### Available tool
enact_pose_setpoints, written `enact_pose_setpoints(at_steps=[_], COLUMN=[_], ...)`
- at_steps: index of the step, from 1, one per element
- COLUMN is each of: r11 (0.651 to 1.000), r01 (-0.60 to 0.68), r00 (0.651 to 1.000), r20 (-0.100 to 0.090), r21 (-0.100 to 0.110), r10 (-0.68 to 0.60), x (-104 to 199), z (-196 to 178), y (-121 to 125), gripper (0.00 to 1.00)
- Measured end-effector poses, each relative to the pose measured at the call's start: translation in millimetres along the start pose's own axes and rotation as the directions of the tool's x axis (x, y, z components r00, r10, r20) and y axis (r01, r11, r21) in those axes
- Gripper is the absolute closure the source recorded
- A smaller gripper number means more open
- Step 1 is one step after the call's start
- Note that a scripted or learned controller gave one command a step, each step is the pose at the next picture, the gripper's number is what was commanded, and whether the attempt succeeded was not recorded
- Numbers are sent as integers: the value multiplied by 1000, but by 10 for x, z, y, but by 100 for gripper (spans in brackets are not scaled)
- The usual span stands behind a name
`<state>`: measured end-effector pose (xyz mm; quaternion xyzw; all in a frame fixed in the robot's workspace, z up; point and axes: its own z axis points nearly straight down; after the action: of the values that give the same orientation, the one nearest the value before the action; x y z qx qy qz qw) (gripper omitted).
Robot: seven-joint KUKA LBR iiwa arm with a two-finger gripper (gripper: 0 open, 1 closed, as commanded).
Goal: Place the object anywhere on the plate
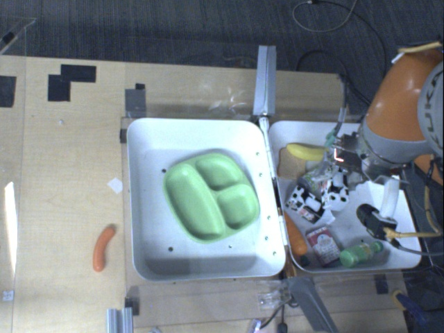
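Observation:
A green plate [210,197] with three compartments lies in the left white bin [149,255]. My gripper [325,177] hangs low over the right bin [409,250], near its middle. It is directly above a black-and-white patterned object [306,202]. A yellow banana [305,151] lies just behind the gripper. Nothing rests on the plate.
In the right bin's front part lie an orange carrot-like piece [297,240], a red packet [322,243] and a green bottle [361,254]. An orange sausage-shaped toy [103,247] lies on the wooden bench left of the bins. A metal divider [264,82] stands between the bins.

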<state>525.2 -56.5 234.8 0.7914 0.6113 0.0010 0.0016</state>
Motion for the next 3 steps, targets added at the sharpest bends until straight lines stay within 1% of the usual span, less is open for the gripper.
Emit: enact_pose_setpoints(at_steps=[1, 2, 3], r11=[998, 998, 997], r01=[67, 67, 73], r00=[998, 998, 997], r20=[-1, -2, -3], r21=[3, 2, -1], r10=[-67, -67, -73], x=[1470, 1469, 1479], z=[510, 504, 394], y=[-27, -25, -15], gripper=[100, 0, 100])
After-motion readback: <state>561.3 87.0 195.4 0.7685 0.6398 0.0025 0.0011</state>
